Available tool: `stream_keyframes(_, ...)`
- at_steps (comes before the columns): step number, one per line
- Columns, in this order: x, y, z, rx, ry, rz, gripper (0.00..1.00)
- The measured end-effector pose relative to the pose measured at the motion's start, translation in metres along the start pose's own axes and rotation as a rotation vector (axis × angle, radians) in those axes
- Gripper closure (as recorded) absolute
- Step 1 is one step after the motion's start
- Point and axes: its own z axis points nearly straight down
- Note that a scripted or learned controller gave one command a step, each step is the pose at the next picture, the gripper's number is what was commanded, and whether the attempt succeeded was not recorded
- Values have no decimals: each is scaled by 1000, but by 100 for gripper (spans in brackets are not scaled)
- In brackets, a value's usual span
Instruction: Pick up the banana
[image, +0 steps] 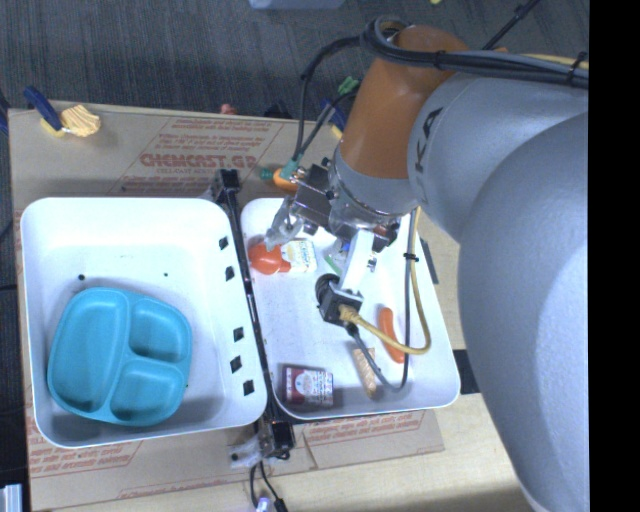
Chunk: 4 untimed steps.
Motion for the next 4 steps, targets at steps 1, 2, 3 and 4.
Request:
stream_keyframes(1,119,-78,52,5,-3,18,0)
stream_keyframes(2,56,-102,-64,1,0,170,0)
stream_keyframes(3,27,-76,-158,-2,1,81,0)
stream_keyframes(4,97,-123,-63,3,-4,200,0)
